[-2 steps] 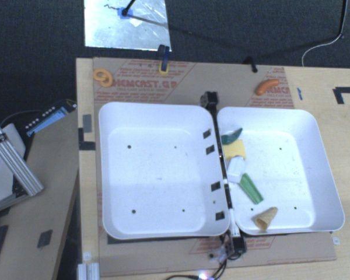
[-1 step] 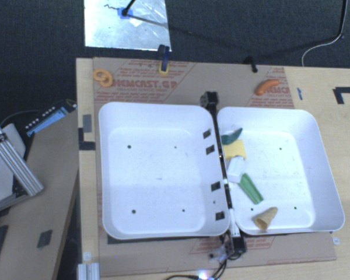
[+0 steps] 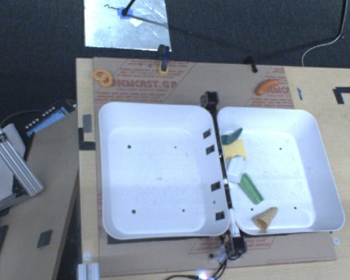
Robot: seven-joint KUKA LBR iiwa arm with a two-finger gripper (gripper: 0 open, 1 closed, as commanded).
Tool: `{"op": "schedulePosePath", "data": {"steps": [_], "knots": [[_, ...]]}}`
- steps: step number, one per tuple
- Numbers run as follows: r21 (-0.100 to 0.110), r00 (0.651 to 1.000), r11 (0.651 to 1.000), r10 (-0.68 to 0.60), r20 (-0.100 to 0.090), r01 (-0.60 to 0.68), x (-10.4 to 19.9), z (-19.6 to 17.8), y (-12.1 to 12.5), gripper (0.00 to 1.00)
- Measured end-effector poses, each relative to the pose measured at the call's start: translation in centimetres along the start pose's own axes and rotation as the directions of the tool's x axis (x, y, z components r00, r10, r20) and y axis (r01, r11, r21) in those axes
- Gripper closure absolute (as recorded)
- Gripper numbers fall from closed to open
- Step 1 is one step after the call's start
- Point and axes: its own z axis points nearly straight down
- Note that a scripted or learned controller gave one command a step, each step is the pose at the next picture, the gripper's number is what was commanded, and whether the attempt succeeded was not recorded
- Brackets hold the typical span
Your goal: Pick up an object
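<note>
While flat, green stick [image 3: 251,188] inside right bin [image 3: 306,162]

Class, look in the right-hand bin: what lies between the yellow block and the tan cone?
In the camera view, between the yellow block and the tan cone lie a white piece and a green stick, along the right bin near its left wall.

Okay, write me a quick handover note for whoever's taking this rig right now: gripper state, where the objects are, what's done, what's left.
Objects: all in the right bin, bunched along its left wall: a teal piece, a yellow block, a white piece, a green stick and a tan cone nearest the front.
On the bench behind the bins: an orange ring and an orange sausage shape.
Done: nothing lifted.
Left: the whole pick; the tan cone lies most apart.
</note>
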Motion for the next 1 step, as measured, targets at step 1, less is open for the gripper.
{"op": "schedulePosePath", "data": {"steps": [1], "knots": [[-0.005, 1.000, 1.000, -0.003, 0.002, 0.003, -0.03, -1.20, 0.06, 1.00]]}}
